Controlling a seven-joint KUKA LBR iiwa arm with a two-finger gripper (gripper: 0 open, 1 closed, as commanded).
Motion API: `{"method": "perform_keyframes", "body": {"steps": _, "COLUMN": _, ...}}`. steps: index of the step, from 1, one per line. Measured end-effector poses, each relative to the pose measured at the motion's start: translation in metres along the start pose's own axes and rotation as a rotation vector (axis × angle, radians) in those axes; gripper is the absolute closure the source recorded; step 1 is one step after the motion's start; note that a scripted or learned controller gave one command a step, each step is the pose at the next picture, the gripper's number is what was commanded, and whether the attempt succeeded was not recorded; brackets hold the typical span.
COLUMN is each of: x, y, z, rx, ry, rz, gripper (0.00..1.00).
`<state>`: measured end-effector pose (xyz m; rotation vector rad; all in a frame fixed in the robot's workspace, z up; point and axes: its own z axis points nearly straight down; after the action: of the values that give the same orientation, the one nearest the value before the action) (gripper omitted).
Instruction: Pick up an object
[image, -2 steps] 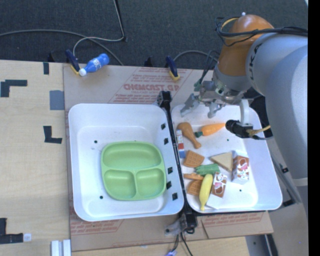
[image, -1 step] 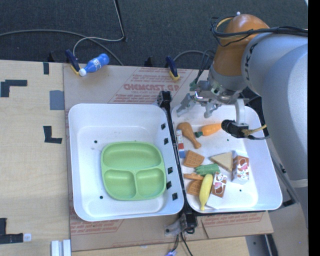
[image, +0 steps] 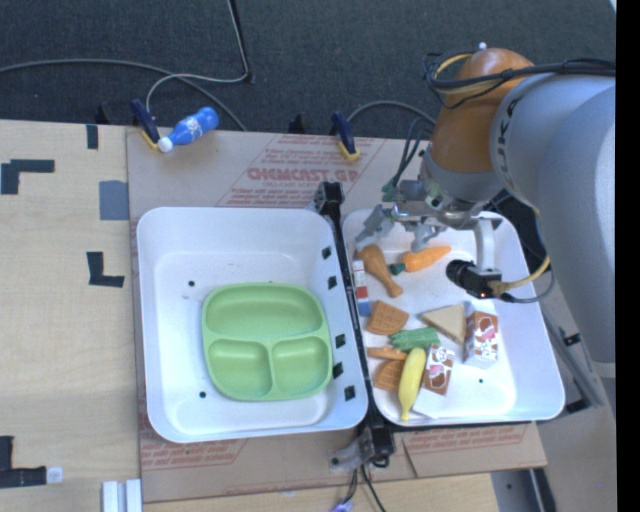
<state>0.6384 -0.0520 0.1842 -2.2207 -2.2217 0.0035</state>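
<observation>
My gripper (image: 401, 236) hangs over the far part of the right bin (image: 530, 300), its fingers spread open with nothing between them. Just below it lie a brown toy drumstick (image: 380, 269) and an orange carrot (image: 425, 260). Toward the near side of this bin lie a cracker (image: 385, 318), a sandwich wedge (image: 447, 322), a green leafy piece (image: 415, 340), a yellow banana (image: 411, 380) and two small cartons (image: 483, 338) (image: 438, 368).
The left bin (image: 165, 300) holds a green divided plate (image: 267, 338). A black clip (image: 329, 198) sits on the wall between the bins. A blue-and-white bottle (image: 188, 128) and cables lie beyond the bins. The arm's orange band (image: 480, 110) looms at the right.
</observation>
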Motion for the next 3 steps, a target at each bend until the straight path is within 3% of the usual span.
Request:
{"method": "perform_keyframes", "body": {"steps": 1, "x": -0.033, "y": -0.044, "z": 0.067, "rx": -0.017, "ry": 0.001, "rz": 0.001, "gripper": 0.0}}
{"method": "perform_keyframes", "body": {"steps": 2, "x": -0.036, "y": -0.011, "z": 0.071, "rx": -0.032, "ry": 0.0, "rz": 0.0, "gripper": 0.0}}
{"method": "perform_keyframes", "body": {"steps": 3, "x": -0.038, "y": -0.023, "z": 0.072, "rx": -0.026, "ry": 0.002, "rz": -0.001, "gripper": 0.0}}
